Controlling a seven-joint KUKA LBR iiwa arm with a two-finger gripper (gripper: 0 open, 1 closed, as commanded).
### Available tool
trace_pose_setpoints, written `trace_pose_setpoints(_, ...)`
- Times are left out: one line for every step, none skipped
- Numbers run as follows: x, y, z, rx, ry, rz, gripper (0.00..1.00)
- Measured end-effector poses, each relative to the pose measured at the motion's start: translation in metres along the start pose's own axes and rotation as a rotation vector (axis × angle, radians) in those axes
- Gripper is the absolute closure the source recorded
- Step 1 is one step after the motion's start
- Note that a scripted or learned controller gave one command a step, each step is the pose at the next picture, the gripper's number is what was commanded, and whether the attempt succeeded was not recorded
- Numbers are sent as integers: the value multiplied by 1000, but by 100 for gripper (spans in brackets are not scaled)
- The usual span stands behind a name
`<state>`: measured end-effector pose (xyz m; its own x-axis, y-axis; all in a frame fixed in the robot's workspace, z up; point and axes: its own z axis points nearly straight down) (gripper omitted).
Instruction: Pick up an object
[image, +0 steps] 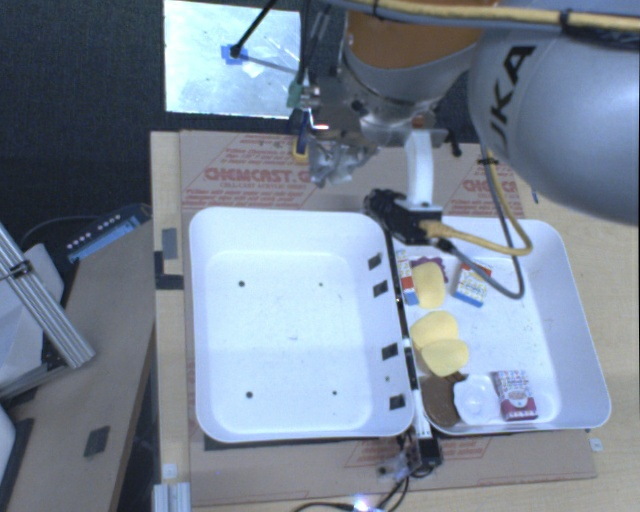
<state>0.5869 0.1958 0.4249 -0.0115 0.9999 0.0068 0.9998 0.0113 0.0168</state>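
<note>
My gripper (333, 162) hangs high over the cardboard behind the back rim of the left bin (215, 300), with nothing visible in it. The objects lie in the right bin (565, 330). A pale yellow piece (430, 284) sits near the divider beside a small red and white carton (405, 272). Right of them is a little blue, white and red box (471, 285). Two yellow rounded pieces (436, 328) (448, 355) lie lower down. At the front are a brown disc (438, 396), a white lid-like piece (473, 402) and a red and white packet (514, 394).
The grey arm with its orange band (410, 40) covers the top right above the right bin's back. A wooden bench surface (100, 330) and an aluminium rail (45, 310) lie to the left of the bins.
</note>
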Motion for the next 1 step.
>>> trace_pose_setpoints(-44,23,-83,4,-6,13,100)
